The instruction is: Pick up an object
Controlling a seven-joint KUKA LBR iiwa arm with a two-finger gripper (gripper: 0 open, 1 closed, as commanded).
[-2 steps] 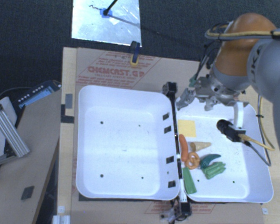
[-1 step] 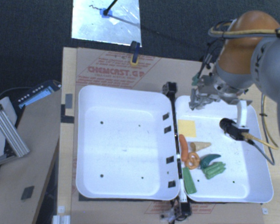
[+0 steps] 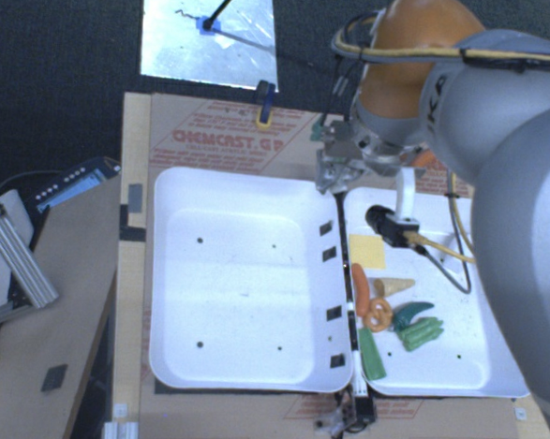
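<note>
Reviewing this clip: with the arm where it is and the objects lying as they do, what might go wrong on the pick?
1. The hand sits at the far end of the divider between the two white bins, well away from the objects, so closing here would likely catch nothing.
2. The orange carrot, orange ring and green pepper crowd together beside the divider; a descent there may clip the bin wall or nudge neighbours.

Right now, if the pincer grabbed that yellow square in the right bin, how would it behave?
The yellow square looks thin and flat, so probably light and hard to get fingers under. It lies flush on the right bin, so it would likely slide rather than roll.
</note>
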